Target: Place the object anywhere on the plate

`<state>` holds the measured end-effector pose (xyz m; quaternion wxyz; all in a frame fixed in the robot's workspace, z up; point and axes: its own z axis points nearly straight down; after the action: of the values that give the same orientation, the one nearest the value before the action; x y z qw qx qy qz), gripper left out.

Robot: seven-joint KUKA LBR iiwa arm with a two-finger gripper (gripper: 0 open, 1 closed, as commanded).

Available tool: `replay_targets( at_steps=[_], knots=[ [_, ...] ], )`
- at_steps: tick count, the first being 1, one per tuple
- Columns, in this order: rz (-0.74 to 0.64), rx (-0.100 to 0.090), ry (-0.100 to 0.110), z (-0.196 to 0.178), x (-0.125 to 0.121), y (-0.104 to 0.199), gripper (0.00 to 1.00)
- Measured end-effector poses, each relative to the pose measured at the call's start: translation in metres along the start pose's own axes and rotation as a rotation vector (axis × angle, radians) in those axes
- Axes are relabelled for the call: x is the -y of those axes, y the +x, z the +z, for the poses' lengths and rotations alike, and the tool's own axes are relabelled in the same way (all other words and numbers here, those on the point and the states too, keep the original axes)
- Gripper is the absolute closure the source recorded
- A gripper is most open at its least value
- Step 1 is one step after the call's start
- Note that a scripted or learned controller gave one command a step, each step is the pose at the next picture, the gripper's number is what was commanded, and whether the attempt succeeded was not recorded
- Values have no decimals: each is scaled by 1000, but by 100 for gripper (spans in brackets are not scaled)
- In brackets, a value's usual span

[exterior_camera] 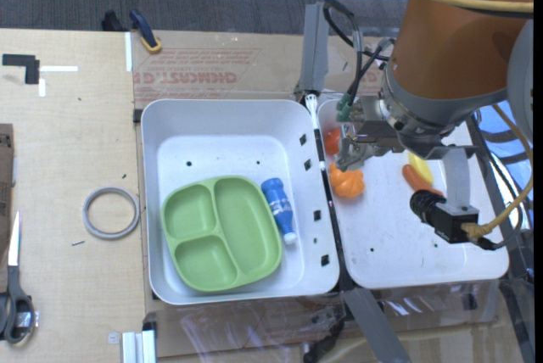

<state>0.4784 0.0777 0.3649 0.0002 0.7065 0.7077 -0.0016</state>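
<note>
A green three-compartment plate [222, 231] lies in the left white bin [170, 128], toward its front. In the right bin [424, 255], a rounded orange object [347, 183] rests near the left wall. My gripper [355, 151] hangs just above this orange object, at its upper right edge, and the wrist hides where they meet. I see nothing lifted clear of the bin floor. The large orange-banded arm covers the back of the right bin.
A blue bottle with a white cap [278, 209] lies beside the plate's right edge. A small red-orange piece [332, 138], an orange carrot-like piece [417, 175] and a yellow piece [417, 159] lie in the right bin. A tape ring [111, 211] and scissors [14, 302] lie on the bench at left.
</note>
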Motion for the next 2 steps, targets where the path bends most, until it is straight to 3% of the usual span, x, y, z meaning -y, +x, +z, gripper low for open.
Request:
replay_targets(
  at_steps=[1, 2],
  knots=[
    [6, -1, 3, 157, 1, 7, 100],
    [0, 0, 0, 19, 0, 18, 100]
  ],
)
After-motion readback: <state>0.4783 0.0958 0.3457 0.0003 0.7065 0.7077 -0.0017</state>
